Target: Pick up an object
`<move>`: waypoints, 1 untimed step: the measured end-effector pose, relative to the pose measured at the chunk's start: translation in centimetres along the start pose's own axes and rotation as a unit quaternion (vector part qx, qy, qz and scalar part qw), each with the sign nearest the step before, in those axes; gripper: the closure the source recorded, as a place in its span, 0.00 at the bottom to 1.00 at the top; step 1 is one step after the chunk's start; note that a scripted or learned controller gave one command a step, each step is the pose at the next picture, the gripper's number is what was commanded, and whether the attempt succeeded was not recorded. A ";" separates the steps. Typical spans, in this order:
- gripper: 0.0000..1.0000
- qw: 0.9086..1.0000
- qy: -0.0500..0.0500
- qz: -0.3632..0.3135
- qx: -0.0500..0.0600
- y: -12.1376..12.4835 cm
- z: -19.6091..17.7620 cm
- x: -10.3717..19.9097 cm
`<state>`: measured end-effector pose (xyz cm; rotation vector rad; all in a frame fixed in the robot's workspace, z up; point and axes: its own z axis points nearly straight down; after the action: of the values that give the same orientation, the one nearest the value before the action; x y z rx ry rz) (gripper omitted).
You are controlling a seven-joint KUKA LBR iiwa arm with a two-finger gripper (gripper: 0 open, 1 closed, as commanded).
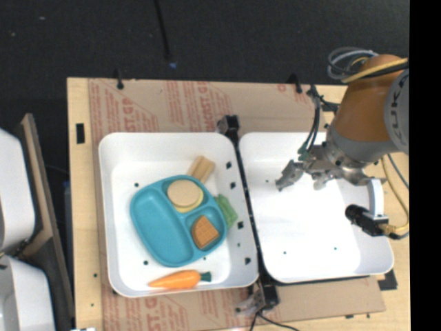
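My gripper (pixel 303 179) hangs over the upper part of the right bin (pixel 310 264), its fingers (pixel 285 179) spread open with nothing between them. All the objects lie in the left bin (pixel 110 185). A blue divided plate (pixel 158 229) there carries a round tan biscuit (pixel 185 194) and a brown toast-like piece (pixel 204 232). A light wooden block (pixel 202 167) rests just beyond the plate. A green piece (pixel 228 211) sticks out at the plate's right edge. An orange carrot (pixel 180 279) lies near the bin's front wall.
A black divider with clips (pixel 241 185) runs between the two bins. The arm's grey and orange body (pixel 368 116) and a black cabled fitting (pixel 365 219) overhang the right bin's right side. The bins sit on a cardboard sheet (pixel 172 102).
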<state>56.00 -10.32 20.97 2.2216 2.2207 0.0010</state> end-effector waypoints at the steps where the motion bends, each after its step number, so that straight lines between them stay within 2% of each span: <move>1: 0.00 1.000 0.000 0.001 0.002 0.4 4.4 -2.9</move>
<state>56.40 -13.27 16.58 2.2255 2.2196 -0.0036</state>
